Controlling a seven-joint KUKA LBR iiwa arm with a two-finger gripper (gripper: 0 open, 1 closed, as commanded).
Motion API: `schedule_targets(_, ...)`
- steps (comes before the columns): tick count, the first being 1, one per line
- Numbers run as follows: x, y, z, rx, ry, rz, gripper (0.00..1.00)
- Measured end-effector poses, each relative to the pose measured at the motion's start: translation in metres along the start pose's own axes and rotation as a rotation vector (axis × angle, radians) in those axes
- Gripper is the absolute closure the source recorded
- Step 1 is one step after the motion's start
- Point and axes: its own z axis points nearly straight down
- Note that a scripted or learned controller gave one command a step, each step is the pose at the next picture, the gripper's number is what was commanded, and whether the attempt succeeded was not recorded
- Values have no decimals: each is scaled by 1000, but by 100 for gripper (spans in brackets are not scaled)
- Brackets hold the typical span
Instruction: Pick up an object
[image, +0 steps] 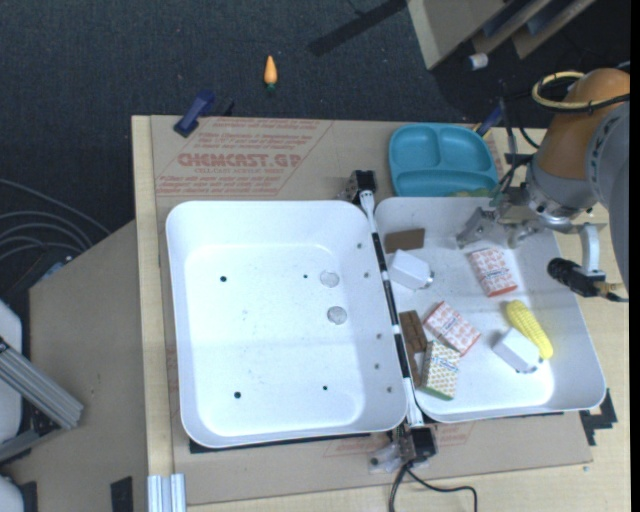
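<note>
Objects for picking lie in the right bin (580, 385), and we record them from the near edge toward the far one. Nearest us, a patterned packet (441, 372) rests by the bin's left wall, just beside a dark brown bar (413, 332) that lies along the divider. A small white block (516, 353) sits near the right wall, touching the lower end of a yellow corn cob (529, 329) that lies tilted. Between the bar and the corn we note a red-and-white checked packet (452, 327). Farther back, a white box (409, 270) lies by the left wall, and a second red-and-white packet (492, 270) lies toward the middle. A brown card (405, 240) rests flat near the far left corner.

We see two small grey discs (333, 297) on the floor of the left bin (190, 240), one beyond the other.

At the far right of the right bin, the gripper (492, 222) hangs above the bin floor, just beyond the second packet. Its fingers are too indistinct for us to tell whether they are spread or closed, and we see nothing between them. The grey arm (570, 150) reaches in from the right.

Beyond the bins, a blue divided tray (440, 160) sits on the bench (250, 160). On the dark floor behind we note a blue clip (194, 113) and a small orange carrot-like item (270, 70).
</note>
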Motion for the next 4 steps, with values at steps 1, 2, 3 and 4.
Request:
schedule_targets(1, 15, 0, 0, 3, 2, -1, 0)
schedule_targets(2, 3, 0, 0, 1, 0, 0, 0)
schedule_targets(3, 32, 0, 0, 3, 3, -1, 0)
schedule_targets(4, -25, 0, -55, -1, -1, 1, 0)
